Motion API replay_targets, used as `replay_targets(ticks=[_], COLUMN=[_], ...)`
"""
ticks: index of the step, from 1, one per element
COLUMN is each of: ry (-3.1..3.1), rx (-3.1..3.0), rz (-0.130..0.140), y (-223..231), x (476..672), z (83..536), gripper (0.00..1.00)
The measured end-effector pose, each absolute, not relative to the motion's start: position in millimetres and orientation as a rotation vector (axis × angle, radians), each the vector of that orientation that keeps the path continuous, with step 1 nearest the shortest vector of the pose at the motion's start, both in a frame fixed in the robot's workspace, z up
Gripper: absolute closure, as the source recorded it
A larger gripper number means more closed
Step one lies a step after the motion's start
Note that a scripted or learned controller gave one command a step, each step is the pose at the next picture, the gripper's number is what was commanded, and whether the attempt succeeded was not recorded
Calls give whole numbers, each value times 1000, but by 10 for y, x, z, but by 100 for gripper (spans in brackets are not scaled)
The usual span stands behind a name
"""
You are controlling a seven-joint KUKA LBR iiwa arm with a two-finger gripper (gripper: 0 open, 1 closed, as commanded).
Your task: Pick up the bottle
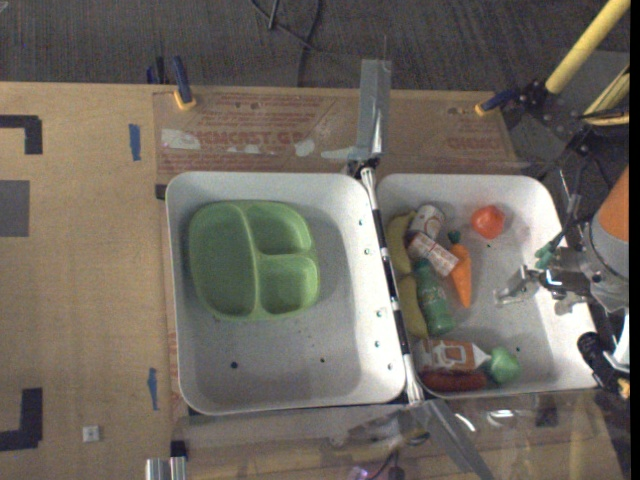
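The green bottle (434,306) lies on its side in the right bin (540,193), near that bin's left wall. It rests between a yellow banana (410,308) on its left and an orange carrot (461,276) on its right. My gripper (522,284) reaches in from the right and hangs over the bare floor of the right bin, well to the right of the bottle and apart from it. Nothing shows between its tips.
A small can (428,218), a wrapped packet (432,251), an orange-red round fruit (488,221), a small carton (452,353), a red sausage (452,378) and a green fruit (503,366) share the right bin. A green divided plate (254,259) lies in the left bin (300,383).
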State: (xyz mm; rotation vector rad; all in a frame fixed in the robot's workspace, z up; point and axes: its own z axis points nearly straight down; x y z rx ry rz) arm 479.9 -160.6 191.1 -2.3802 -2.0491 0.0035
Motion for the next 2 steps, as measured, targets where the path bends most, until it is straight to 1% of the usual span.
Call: replay_targets(ticks=[1,2], ry=[-2480,-1838], rx=[-1936,-2546], rz=[-4,5], y=[-1572,-1166], x=[4815,4799], z=[876,2136], gripper=[0,0])
